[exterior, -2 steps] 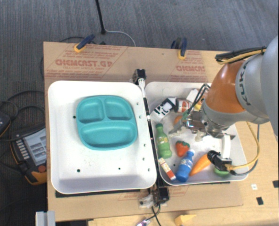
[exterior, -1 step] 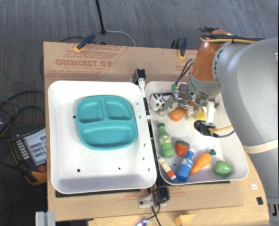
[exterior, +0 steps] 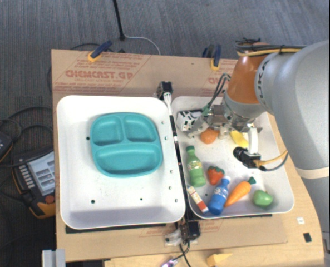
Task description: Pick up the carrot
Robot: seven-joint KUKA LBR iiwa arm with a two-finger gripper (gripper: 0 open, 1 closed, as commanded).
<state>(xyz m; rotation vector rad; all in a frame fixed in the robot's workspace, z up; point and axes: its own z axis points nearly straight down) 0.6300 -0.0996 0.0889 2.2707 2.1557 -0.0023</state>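
Reaching in from the right, the grey arm bends down over the far part of the right bin, its orange band above the wrist. The gripper hangs low over the far end of that bin, just above or against a small orange round thing; whether its jaws are open or closed cannot be told, as the wrist hides them.

The carrot lies in the near right part of the right bin, tilted, its green top toward the far right. It is well apart from the gripper. Just right of it sits a green round fruit, and just left of it a blue bottle lies slanted. A red strawberry sits beyond the bottle, and a green bottle lies along the bin's left wall. A yellow thing rests near the gripper.

The left bin holds a teal sectioned tray. Both bins rest on a brown cardboard sheet on the worktop.
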